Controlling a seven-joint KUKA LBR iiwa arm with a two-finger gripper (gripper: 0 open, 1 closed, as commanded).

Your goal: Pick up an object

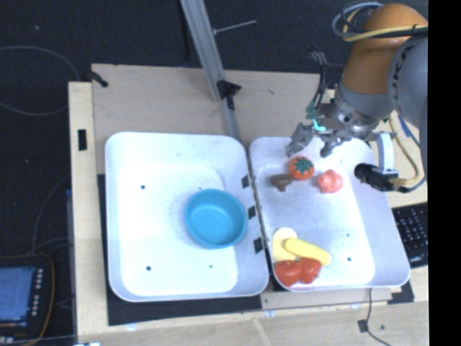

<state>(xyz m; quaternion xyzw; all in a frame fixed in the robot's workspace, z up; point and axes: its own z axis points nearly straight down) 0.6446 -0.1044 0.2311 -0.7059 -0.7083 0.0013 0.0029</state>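
My gripper (314, 144) hangs over the far edge of the right bin (360, 265), its two grey fingers spread open with nothing between them. Just below it lies a red tomato (302, 168) with a green stem. A pink round fruit (330, 182) sits to the tomato's right, and a small brown piece (282, 182) lies to its left. At the near left corner of the same bin a yellow banana (307, 251) rests across a pale yellow piece (282, 238) and a red pepper (297, 272).
The left bin (144, 164) holds a blue bowl (215, 218) near its right side. A grey metal post (205, 49) slants up from between the bins at the back. A keyboard (412, 233) lies off the bench's right edge.
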